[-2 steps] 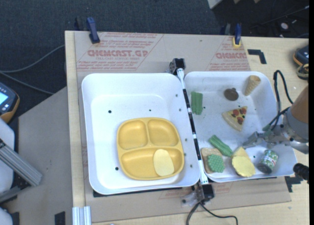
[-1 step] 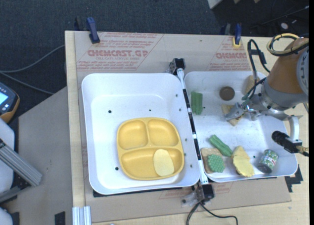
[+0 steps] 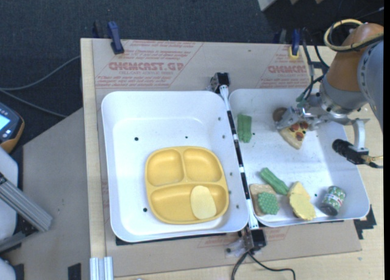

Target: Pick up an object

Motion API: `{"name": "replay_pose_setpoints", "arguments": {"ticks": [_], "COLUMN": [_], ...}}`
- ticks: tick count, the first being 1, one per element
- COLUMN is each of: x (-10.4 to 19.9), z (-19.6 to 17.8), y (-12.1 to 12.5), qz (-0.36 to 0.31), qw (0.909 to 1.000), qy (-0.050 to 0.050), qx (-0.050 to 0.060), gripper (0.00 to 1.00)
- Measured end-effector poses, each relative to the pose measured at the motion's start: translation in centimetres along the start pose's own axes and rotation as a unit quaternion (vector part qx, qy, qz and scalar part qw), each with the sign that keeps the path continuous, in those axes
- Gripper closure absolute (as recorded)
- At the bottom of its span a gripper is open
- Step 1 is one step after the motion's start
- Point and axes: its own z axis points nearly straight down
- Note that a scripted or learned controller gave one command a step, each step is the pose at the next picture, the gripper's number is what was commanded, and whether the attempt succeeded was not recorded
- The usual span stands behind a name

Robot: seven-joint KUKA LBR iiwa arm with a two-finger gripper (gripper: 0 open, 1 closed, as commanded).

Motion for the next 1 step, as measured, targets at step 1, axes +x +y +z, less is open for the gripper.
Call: {"name": "replay_pose_setpoints", "arguments": {"ticks": [1], "x": [3.79], "z": [0.08], "y": [3.52], "qz": [0.0], "qw": [1.0], "qy": [0.001], "qx": [0.006], "gripper": [0.0]}}
